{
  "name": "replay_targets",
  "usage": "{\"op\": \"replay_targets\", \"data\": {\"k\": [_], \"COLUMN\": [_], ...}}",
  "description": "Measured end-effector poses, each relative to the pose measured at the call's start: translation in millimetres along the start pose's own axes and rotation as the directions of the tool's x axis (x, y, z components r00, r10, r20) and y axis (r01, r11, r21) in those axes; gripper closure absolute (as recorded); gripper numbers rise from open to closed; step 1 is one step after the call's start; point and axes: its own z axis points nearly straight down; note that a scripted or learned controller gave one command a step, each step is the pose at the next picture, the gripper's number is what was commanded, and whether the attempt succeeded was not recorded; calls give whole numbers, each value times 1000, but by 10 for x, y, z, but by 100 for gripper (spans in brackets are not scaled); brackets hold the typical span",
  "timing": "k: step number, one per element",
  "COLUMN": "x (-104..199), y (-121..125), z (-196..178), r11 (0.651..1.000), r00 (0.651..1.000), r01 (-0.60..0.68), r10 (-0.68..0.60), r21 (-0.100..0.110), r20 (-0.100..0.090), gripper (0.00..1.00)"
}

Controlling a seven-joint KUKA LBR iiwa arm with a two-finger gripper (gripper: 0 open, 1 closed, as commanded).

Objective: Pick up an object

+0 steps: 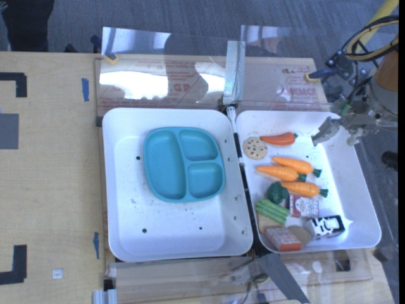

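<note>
The right bin kept bare floor along its right edge; the gripper, fingers spread and holding nothing, hung over its far-right corner, beside the red chili pepper.

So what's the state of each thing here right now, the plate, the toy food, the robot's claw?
Blue divided plate: flat in the left bin, its compartments bare.
Red chili: lying loose in the right bin.
Cookie: lying flat beside the chili.
Two carrots: lying side by side, untouched.
Green vegetables: lying among the packets.
Gripper: above the right bin's far corner, holding nothing.
</note>
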Motion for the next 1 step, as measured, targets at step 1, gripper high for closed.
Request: {"op": "replay_targets", "data": {"k": [1], "x": [327], "y": [-110], "z": [1229], "r11": [1000], "r00": [1000], "r01": [5], "r10": [-5], "r21": [-2], "r20": [1], "gripper": [0]}}
